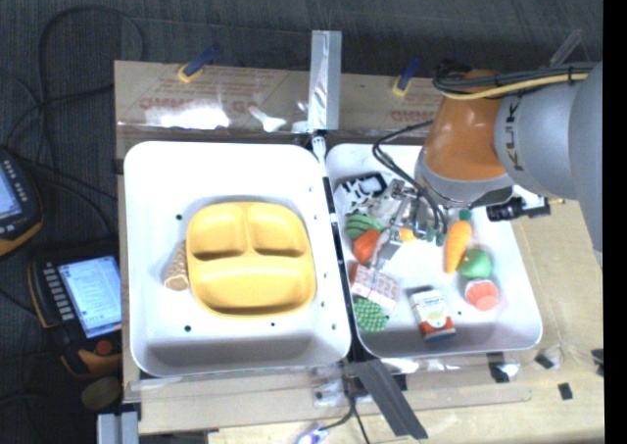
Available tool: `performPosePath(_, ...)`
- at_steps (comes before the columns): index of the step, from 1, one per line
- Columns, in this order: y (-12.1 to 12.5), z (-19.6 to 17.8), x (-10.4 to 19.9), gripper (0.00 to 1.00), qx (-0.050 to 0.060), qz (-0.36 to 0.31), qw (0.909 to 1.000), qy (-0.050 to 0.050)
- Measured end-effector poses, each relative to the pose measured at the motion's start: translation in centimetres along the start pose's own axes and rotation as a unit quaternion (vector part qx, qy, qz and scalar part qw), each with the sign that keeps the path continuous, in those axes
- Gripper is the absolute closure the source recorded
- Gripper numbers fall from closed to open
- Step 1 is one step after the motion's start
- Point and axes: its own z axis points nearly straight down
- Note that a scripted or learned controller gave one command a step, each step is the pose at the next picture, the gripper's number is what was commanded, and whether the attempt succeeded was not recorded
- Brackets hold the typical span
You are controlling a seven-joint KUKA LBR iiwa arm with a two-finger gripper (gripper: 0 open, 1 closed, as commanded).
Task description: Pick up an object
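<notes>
My gripper (395,224) hangs low over the back left part of the right bin (519,334), under the orange-banded wrist. It sits right above a red and green toy vegetable (363,237) and a red-and-white packet (374,285). An orange carrot (457,244) lies just to its right, apart from it. Beside the carrot are a green toy (477,262) and a pink round slice (482,293). A small carton (431,314) and a green round piece (369,314) lie near the bin's front. A black-and-white item (361,187) lies at the back left, partly hidden by the gripper.
The left bin (147,236) holds a yellow divided plate (252,256) with a tan cone-shaped toy (176,268) at its left side. A raised divider (333,236) separates the two bins. The arm's grey body (549,138) covers the right bin's back right corner.
</notes>
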Motion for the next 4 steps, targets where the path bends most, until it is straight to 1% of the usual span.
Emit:
performPosePath(1, -0.9, -0.1, 2.2, 0.00, 0.000, -0.041, 0.9991, -0.002)
performPosePath(2, -4.0, 0.1, -4.7, 0.00, 0.000, -0.153, 0.9883, 0.002)
performPosePath(3, -7.3, 0.0, 2.3, 0.00, 0.000, -0.108, 0.9942, 0.002)
performPosePath(4, -7.2, -1.1, 2.1, 1.00, 0.000, -0.108, 0.9942, -0.002)
